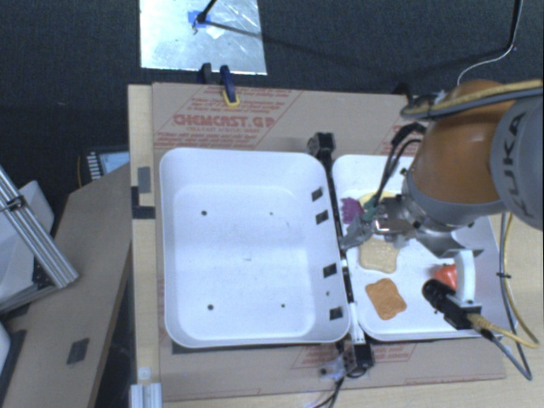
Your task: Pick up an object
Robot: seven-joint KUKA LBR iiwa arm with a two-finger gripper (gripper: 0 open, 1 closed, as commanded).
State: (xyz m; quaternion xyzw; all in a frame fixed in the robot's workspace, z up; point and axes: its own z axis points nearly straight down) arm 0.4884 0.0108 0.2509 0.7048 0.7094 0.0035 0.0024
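The claw (pixel 374 223) hangs low over the left part of the right bin (pixel 361 172), close to the wall shared by the 2 bins; from this slant I cannot tell whether it is open or closed, and nothing can be seen in its hold. Just below it lies a pale toast slice (pixel 379 256), flat on the bin floor. A purple piece (pixel 350 206) sits just to its upper left, with a yellow piece (pixel 371 199) beside that. Nearer the front of the bin a brown toast slice (pixel 386 298) lies flat, apart from the pale one. A red-orange object (pixel 444 273) rests further right. The left bin (pixel 246 245) sits alongside, both on a cardboard sheet (pixel 255 113)
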